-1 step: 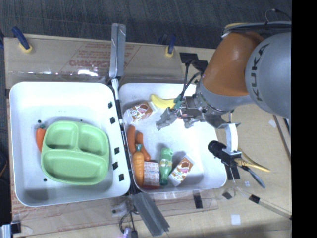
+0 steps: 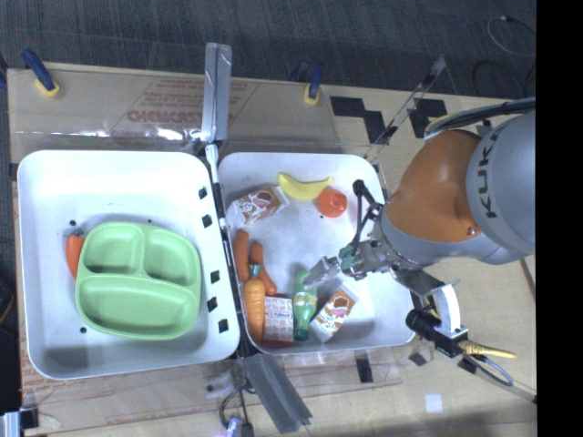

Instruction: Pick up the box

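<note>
Two white bins sit side by side. Over the right bin, the gripper hovers, fingers apart, approaching the box near-right; next it should descend and close.

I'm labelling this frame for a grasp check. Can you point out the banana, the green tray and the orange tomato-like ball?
banana (image 2: 303,187): camera view, middle of its yellow curve.
green tray (image 2: 138,279): camera view, ridge between its compartments.
orange ball (image 2: 332,203): camera view, centre of its top.

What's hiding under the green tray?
An orange carrot pokes out from under the green tray's left edge. The tray covers the rest of it and anything else beneath.
</note>
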Robot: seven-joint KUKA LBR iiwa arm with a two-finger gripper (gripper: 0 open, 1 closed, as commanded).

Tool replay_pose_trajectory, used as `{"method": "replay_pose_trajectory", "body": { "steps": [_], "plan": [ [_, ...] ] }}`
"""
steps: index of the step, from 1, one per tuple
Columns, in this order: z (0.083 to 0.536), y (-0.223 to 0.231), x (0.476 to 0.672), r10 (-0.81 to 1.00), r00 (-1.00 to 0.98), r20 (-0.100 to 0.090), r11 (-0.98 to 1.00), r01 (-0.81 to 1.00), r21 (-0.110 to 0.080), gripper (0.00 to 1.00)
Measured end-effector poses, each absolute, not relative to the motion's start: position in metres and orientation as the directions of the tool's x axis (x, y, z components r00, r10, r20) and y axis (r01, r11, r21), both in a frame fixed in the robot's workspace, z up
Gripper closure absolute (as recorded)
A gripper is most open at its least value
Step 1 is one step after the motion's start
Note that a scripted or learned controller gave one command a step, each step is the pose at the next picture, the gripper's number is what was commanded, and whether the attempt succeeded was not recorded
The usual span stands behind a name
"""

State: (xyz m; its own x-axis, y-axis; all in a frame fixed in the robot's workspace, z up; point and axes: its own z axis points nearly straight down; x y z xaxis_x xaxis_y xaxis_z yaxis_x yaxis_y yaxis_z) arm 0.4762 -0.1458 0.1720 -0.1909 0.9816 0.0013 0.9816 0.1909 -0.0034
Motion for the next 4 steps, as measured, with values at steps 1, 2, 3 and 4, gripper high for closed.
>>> {"method": "replay_pose_trajectory", "body": {
  "steps": [1,2,3,4],
  "plan": [
    [0.095,-0.105,0.498,0.977,-0.212,-0.014,0.212,0.977,0.009,0.00],
    [0.128,-0.114,0.545,1.000,0.012,0.000,-0.012,1.000,-0.003,0.00],
    [0.091,-0.138,0.602,0.998,0.061,0.000,-0.061,0.998,-0.003,0.00],
    [0.091,-0.129,0.566,1.000,0.029,0.001,-0.029,1.000,-0.004,0.00]
  ]
}}
